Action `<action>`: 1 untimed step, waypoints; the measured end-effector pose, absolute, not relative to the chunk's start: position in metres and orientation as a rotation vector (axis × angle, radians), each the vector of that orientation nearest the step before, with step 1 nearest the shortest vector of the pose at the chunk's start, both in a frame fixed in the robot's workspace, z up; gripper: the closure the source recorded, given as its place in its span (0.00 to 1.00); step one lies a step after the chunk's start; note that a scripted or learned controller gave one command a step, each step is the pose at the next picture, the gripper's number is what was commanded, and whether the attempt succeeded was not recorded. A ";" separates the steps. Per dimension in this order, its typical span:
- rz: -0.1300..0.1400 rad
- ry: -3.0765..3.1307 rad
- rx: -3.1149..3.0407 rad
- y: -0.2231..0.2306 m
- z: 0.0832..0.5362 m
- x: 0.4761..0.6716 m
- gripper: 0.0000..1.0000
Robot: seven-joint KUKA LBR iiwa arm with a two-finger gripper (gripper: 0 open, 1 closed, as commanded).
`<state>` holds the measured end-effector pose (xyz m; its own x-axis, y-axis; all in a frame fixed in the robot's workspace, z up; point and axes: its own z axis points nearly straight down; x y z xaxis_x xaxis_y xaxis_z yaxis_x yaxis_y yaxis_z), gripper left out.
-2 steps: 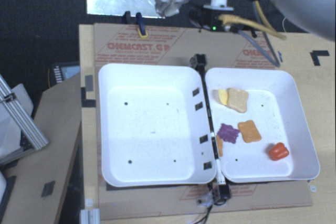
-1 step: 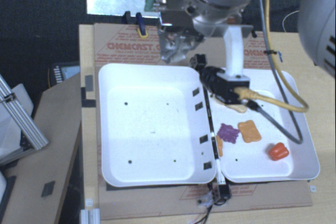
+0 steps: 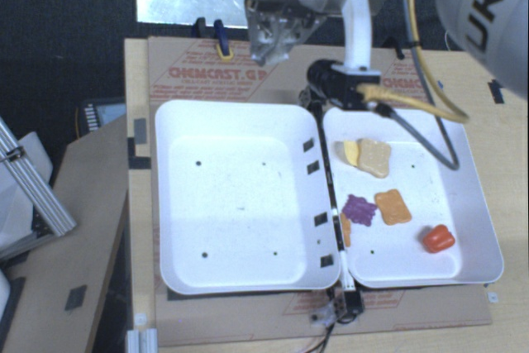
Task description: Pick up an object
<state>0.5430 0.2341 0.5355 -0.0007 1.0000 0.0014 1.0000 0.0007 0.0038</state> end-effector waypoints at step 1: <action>0.003 2.224 2.218 0.234 0.535 0.542 0.00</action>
<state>0.5418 0.2341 0.5350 -0.0025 1.0000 0.0009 1.0000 0.0025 0.0017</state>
